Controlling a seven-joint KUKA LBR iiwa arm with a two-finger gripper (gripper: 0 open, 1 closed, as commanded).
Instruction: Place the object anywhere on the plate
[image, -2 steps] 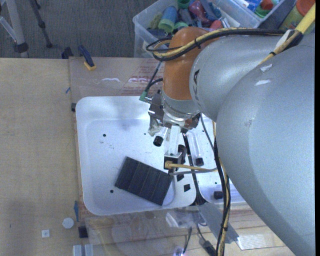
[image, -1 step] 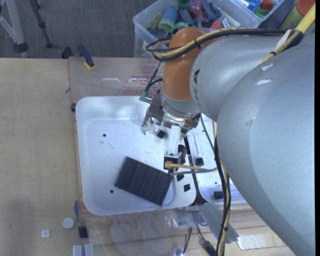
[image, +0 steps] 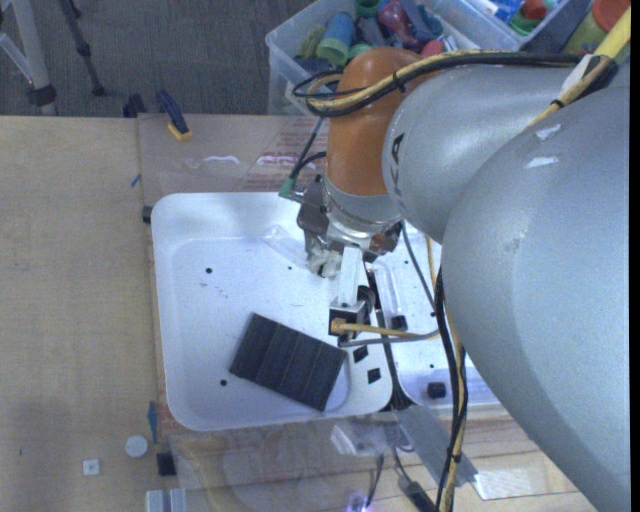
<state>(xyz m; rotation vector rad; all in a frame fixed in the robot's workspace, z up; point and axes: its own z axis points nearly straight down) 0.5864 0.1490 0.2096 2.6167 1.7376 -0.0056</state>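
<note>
In the left white bin (image: 225, 290), toward its 6 o'clock edge, a black ribbed slab (image: 288, 362) lies flat on the floor, turned at a slant so that its long side runs from about 10 o'clock to 4 o'clock. Its lower right corner sits close to the bin's rounded wall.

From the slab, the tool (image: 330, 262) is at roughly 1 o'clock, near the bin's right side, and apart from the slab. The grey arm (image: 520, 250) and its orange band (image: 362, 110) come in from 3 o'clock and cover much of the scene. Whether the tool is spread or pressed together cannot be told from this angle, and nothing is seen held in it.

A strip of the right bin (image: 418, 350) shows beside the arm, with a small black piece (image: 436, 390) toward its 6 o'clock end.

On the worktop (image: 70, 250), a blue clamp (image: 177, 117) lies at 11 o'clock from the left bin and a small grey disc (image: 135, 446) at 7 o'clock. A clear box of coloured toys (image: 340, 40) stands at 12 o'clock.
</note>
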